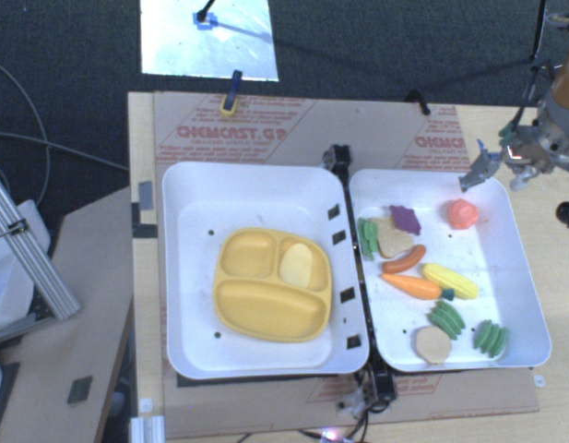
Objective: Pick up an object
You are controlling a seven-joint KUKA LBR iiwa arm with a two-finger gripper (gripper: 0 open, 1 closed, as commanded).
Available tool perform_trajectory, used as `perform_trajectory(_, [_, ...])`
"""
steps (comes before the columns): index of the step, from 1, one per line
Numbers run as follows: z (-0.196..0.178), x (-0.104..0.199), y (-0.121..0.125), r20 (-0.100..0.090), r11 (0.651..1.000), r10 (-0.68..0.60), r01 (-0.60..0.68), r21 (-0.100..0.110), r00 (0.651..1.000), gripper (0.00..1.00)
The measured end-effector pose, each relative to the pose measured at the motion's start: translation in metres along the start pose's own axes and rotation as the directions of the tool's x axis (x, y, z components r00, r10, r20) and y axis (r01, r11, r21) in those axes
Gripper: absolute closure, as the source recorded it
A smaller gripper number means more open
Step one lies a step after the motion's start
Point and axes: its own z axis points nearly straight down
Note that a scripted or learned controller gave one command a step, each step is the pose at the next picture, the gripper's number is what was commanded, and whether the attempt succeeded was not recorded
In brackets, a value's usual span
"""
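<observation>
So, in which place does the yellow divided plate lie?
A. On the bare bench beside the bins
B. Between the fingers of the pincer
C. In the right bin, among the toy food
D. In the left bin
D: the yellow plate rests flat on the floor of the left bin, while the toy food, such as the carrot, fills the right bin.
</observation>
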Motion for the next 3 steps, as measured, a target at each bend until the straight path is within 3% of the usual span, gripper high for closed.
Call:
perform_trajectory(1, [0.136,-0.012,-0.029,-0.003,1.0,0.004,-0.004,0.013,1.0,0.0])
perform_trajectory(2, [0.067,0.056,0.042,0.0,1.0,-0.009,0.009,-0.008,1.0,0.0])
perform_trajectory(3, [0.164,0.003,-0.037,-0.001,1.0,0.008,-0.008,0.012,1.0,0.0])
